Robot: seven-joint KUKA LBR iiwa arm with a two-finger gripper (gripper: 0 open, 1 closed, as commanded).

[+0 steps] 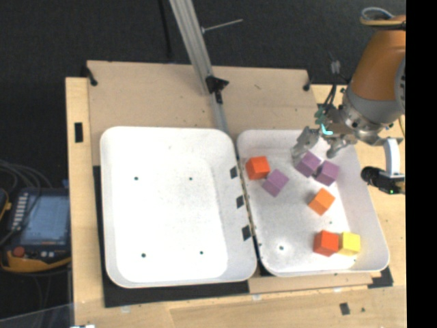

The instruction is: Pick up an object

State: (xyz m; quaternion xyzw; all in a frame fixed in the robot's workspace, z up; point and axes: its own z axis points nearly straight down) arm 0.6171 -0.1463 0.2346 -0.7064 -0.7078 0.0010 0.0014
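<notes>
A wooden worktop [157, 94] carries two white bins; the left bin [171, 203] sits mid-frame. The right bin [365, 214] holds orange, purple and yellow cubes. At upper right, the tool [319, 147] hangs with fingers spread open, gripping nothing, directly over a purple cube [309, 162].

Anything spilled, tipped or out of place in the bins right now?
Nothing stands out. All the blocks sit inside the right bin, none on the rim or bench. The gripper hangs over the purple pair at its far side.

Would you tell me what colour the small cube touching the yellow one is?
Red-orange cube, beside the yellow cube, camera view.
</notes>
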